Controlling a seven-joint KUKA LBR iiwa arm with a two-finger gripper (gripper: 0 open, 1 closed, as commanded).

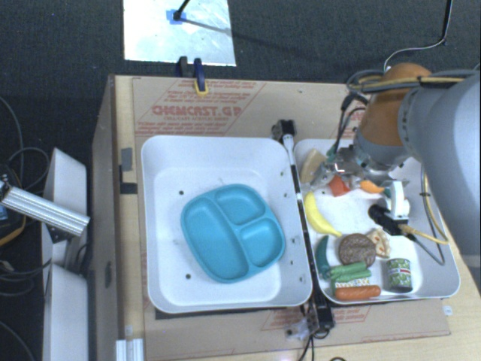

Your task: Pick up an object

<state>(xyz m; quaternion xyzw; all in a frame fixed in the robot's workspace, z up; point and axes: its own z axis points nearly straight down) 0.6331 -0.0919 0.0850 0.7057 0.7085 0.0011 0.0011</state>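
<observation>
Reaching in from the right, the grey arm (440,138) stood over the far part of the right bin (348,210), with the gripper (336,173) low among the toy food near the bin's far-left corner. Claw opening: could not be told, as the wrist and cabling hid it from above. A small red piece (340,188) lay just on the near side of the claw, close enough that contact or a gap could not be judged; nothing was seen held. A pale wedge (312,168) lay just left of the claw against the bin's left wall, and an orange piece (371,187) lay just right of the red piece. A yellow banana (317,216) lay nearer, along the left wall. In the near part of the bin sat a brown round patty (355,248), a tan cracker (378,239) touching its right edge, a dark green piece (322,256) to its left, green pods (350,271) and an orange stick (355,292) nearer again, and a green-labelled can (399,274) upright at the right. The left bin (161,201) held a blue divided plate (233,232), well apart from the claw.
</observation>
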